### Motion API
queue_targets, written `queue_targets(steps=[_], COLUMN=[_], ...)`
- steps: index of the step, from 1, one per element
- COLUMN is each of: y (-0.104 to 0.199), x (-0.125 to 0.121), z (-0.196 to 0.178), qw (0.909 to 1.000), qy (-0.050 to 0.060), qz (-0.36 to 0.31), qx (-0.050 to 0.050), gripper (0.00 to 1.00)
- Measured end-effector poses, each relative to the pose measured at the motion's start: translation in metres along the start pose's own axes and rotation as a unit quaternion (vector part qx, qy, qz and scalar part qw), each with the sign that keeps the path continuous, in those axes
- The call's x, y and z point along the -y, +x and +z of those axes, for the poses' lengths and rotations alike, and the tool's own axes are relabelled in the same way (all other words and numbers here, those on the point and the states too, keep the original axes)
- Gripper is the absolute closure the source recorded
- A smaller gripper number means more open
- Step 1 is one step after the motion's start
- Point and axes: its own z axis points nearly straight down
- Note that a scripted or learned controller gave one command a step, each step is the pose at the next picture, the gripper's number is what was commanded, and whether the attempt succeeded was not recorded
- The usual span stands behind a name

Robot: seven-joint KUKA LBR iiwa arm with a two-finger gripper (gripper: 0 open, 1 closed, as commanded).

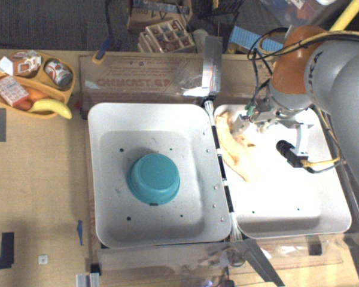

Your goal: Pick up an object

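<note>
The gripper (249, 117) hangs low over the far left corner of the right bin (299, 211), just above a crumpled tan cloth (232, 148). A teal bowl (154, 178) lies upside down in the left bin (107, 130).

You see a bulky arm with a smooth, rounded, light grey shell (341, 76), its surface slightly glossy. Above the wrist sits a domed orange band (296, 58) with a soft sheen. Thin black cables (269, 46) loop out beside the orange band and run down toward the wrist. Below the band you find a small cluster of silver metal fittings (266, 113) and a white bracket (302, 137). A black connector (285, 149) hangs there, trailing a yellow-tipped cable (323, 163).
</note>
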Motion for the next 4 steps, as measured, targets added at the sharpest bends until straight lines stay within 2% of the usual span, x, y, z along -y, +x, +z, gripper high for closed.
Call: queue_targets(steps=[1, 2, 3, 4], y=[0.0052, 0.0056, 0.0048, 0.004], x=[0.0291, 0.0276, 0.0279, 0.0264], z=[0.0038, -0.0039, -0.004, 0.0049], qw=[0.9989, 0.9989, 0.9989, 0.9985], qy=[-0.009, -0.009, -0.009, -0.007], qz=[-0.047, -0.047, -0.047, -0.054], qx=[0.001, -0.001, 0.0, 0.001], gripper=[0.0, 1.0, 0.0, 0.0])
